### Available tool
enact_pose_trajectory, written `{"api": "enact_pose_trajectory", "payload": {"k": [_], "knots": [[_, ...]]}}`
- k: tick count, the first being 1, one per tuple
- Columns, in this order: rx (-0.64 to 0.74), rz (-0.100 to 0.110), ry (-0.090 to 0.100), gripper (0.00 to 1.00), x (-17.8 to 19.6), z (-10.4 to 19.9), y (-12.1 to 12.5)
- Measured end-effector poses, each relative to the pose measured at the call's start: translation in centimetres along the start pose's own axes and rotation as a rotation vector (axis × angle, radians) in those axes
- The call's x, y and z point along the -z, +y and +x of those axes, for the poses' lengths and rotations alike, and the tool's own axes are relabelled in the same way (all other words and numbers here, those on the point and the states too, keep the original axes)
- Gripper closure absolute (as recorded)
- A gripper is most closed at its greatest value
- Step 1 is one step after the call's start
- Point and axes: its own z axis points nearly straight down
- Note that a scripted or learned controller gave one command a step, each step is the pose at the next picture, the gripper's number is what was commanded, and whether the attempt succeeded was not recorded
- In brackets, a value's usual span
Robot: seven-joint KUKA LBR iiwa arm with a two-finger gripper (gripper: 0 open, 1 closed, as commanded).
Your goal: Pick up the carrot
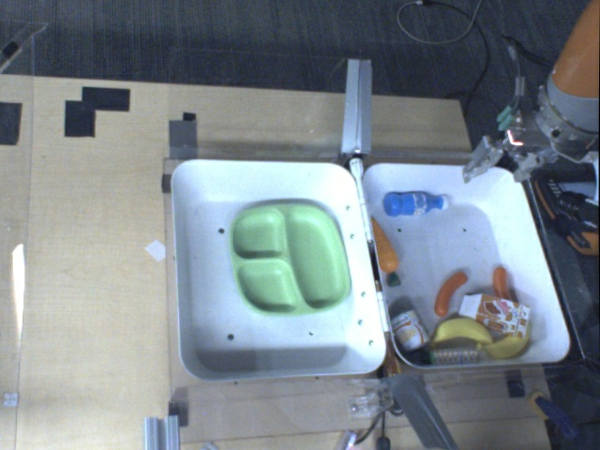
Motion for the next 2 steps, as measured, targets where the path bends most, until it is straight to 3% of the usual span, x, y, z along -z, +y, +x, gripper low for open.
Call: {"api": "enact_pose_trajectory", "payload": {"k": [1,2], "knots": [[0.184,-0.002,-0.001,0.00,-4.8,-4.7,-3.3],[0.085,-0.009,-0.001,0.00,-17.0,0.7,-5.3]]}}
